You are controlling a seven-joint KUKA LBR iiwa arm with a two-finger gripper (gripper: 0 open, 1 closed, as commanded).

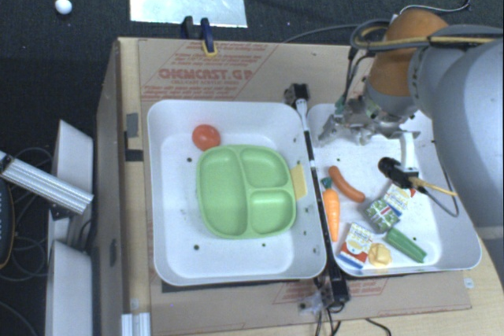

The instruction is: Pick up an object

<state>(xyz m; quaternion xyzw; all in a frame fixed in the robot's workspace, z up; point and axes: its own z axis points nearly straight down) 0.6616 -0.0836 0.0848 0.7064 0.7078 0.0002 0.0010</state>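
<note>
My gripper (346,128) hangs over the far left corner of the right bin (453,244), below the arm's orange band. Nothing shows in its grasp. In front of it in that bin lie a red-orange sausage (347,184), an orange carrot (331,214), a green-and-white carton (384,212), a green cucumber (405,245), a red-and-white carton (356,241) and a small yellow piece (379,254). The sausage is the nearest of these to the gripper.
The left bin (177,248) holds a green divided plate (244,191), a red tomato (206,137) at its far left, and a yellow piece (299,182) against the plate's right edge. The bins' shared rim (313,169) runs just left of the gripper.
</note>
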